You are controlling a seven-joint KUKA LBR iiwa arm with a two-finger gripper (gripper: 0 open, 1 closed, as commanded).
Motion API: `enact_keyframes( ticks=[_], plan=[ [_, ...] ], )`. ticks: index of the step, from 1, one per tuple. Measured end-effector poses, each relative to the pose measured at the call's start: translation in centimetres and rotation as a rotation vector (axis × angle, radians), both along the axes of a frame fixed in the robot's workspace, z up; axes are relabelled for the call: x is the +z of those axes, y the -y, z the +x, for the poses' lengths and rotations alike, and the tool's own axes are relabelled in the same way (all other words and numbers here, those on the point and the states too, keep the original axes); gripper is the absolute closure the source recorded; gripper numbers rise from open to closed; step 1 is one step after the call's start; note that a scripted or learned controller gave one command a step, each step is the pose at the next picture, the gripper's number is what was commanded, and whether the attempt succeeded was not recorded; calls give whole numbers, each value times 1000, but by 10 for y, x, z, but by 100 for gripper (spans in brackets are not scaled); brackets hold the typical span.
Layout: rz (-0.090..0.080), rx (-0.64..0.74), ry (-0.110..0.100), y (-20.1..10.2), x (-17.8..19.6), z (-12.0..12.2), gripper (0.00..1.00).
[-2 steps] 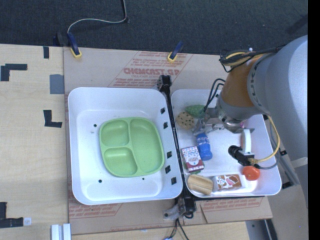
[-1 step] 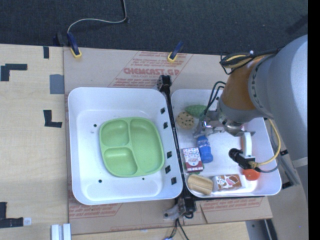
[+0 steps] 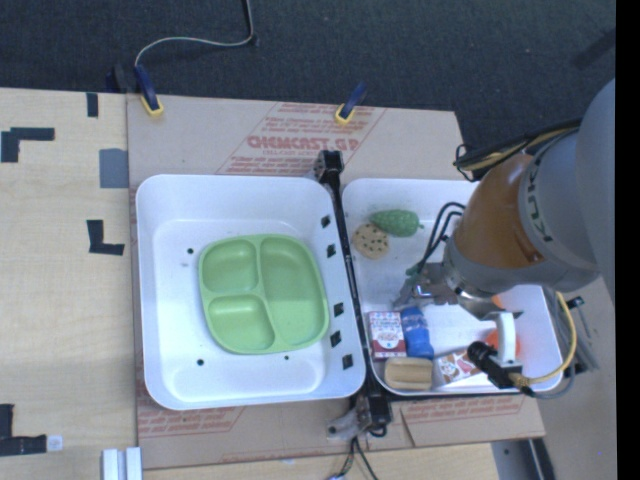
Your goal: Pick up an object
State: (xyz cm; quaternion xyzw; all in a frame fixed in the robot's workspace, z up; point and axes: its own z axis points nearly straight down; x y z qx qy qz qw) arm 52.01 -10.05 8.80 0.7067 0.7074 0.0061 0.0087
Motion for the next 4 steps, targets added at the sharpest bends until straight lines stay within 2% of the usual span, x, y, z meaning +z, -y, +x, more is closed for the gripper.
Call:
enact_keyframes(
  ticks=[1, 2, 3, 4],
  plan=[
    [2, 0, -19, -1, 54, 97, 0],
    [1, -2, -22, 49, -3, 120, 0],
    [-1, -2, -62, 27, -5, 140, 0],
    [-5, -3, -61, 7, -5, 140, 0]
  ],
)
